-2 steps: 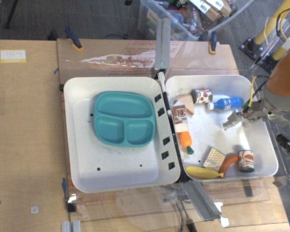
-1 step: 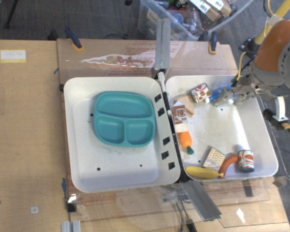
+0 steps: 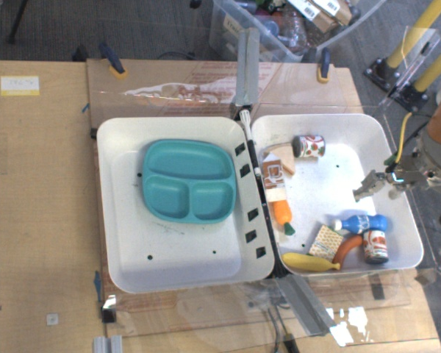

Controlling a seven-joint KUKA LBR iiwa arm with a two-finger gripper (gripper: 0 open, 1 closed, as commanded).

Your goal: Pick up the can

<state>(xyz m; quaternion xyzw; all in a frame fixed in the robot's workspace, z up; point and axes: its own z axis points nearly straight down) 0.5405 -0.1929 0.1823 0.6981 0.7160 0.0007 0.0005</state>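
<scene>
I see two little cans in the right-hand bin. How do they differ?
The far can lies on its side near the bin's back, apart from other items; the near can stands roughly upright in the front corner, crowded beside a blue bottle and a sausage. Both are small, with red-and-white labels.

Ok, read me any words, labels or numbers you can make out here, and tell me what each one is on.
No text can be read.
White label on the bench: too blurred.
Can, far side of right bin: print too small.
Can, near corner: label blurred.
Flat packet by the divider: marks unreadable.
Boxes in the clear tub: print too small.
</scene>
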